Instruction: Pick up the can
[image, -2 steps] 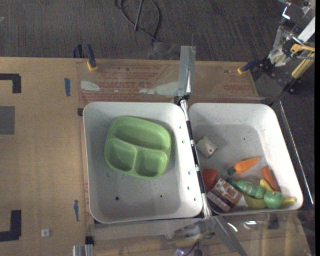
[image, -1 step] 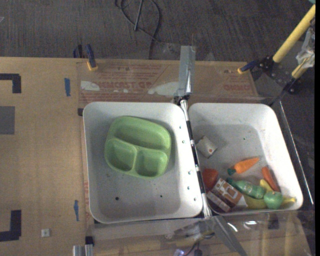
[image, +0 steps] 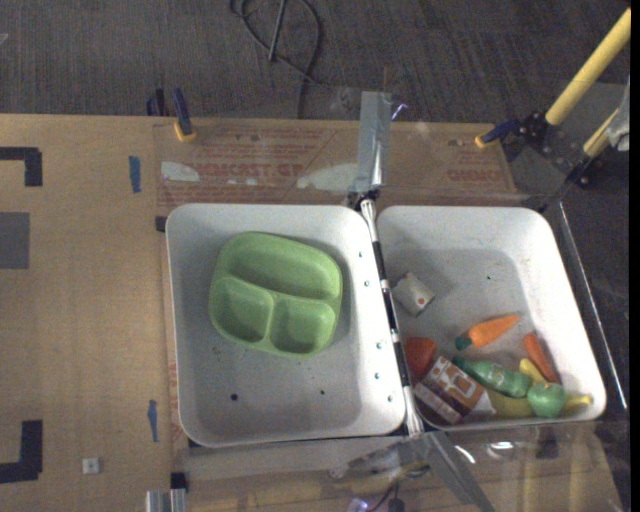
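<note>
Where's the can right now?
The can lies in the right bin, near its left wall, apart from the toy carrot and other items along the bin's near side.

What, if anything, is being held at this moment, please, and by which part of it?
Nothing is seen being held: the small can lies free on the floor of the right bin, apart from the toy vegetables.

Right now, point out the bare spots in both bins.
Left bin: bare floor around the green tray, widest along the near edge. Right bin: far half bare beyond the can. Crowded: its near corner, with carrot, carton and green bottle.
</note>
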